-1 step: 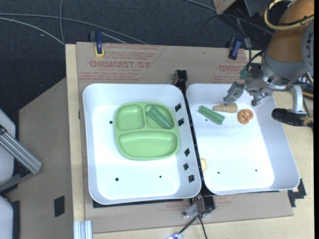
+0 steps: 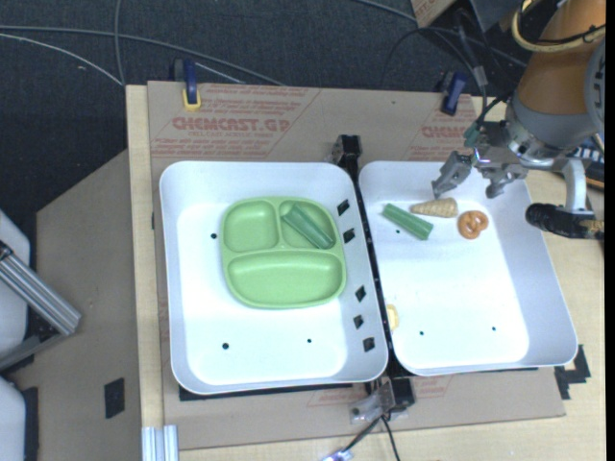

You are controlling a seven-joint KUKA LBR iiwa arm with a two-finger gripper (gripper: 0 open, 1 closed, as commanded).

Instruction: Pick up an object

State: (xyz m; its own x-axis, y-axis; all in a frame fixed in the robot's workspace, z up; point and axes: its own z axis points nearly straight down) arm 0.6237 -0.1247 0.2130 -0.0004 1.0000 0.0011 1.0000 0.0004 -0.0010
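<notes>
While the gripper hangs over the far end of the right bin, at about twelve o'clock within it, its two fingers are seen spread wide with nothing between them, so the step in hand is judged to be the approach to a pick. Three small things are gathered just below: a cone-shaped piece lies almost directly under the left finger, a green stick lies at about eight o'clock from the cone with its near end close to the cone's tip, and a brown pretzel sits at about four o'clock from the cone, slightly apart. The cone appears the likeliest target, being nearest the fingers. For a clean grasp, the fingers should be centred over the cone's thicker end and turned so that they close across its short width, not along its length; otherwise the tapered shape may be squeezed out sideways. Care should be taken that the green stick is not caught by the descending left finger, since the gap between the two things looks slight. The left bin holds a green divided plate with a second green stick in its upper right compartment; these are well apart and need not be disturbed.
</notes>
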